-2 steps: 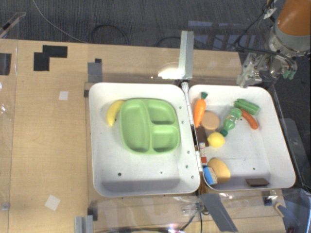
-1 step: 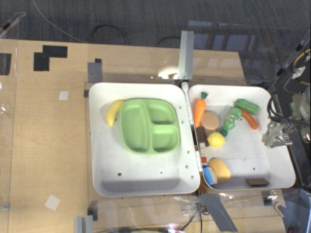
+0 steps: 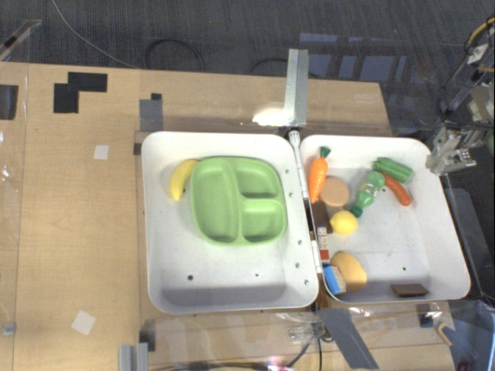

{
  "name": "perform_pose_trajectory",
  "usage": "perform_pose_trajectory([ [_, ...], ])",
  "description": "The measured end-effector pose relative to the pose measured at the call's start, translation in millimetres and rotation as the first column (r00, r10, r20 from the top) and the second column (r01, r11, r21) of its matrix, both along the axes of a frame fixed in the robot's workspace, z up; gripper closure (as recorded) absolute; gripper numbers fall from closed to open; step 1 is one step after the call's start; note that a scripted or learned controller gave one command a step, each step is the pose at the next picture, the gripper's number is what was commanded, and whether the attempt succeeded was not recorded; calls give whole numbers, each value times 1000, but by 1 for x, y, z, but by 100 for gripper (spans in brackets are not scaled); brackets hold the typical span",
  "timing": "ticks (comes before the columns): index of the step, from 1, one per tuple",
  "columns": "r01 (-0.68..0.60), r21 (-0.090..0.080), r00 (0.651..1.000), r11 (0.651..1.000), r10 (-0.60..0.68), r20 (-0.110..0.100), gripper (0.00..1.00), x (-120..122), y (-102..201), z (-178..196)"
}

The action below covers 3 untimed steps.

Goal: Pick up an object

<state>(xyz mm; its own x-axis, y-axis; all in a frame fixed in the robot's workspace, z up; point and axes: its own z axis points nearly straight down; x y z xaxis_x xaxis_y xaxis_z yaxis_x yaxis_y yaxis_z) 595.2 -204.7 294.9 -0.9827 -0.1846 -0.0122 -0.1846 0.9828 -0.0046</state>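
You see the banana (image 3: 182, 178) beside the green tray (image 3: 236, 199) at centre; the gripper (image 3: 452, 151) hangs at right, its grip unreadable.

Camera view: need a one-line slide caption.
Claw poised at the right bin's far corner; carrot, lemon and bottle inside, green tray and banana in left bin.

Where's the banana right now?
The banana lies in the left bin, near its upper left corner, tucked against the left edge of the green divided plate.
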Motion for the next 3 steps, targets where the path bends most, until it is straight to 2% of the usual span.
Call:
perform_pose_trajectory([
  [3,-4,-6,999,1000,4,36,100,7,3,42],
])
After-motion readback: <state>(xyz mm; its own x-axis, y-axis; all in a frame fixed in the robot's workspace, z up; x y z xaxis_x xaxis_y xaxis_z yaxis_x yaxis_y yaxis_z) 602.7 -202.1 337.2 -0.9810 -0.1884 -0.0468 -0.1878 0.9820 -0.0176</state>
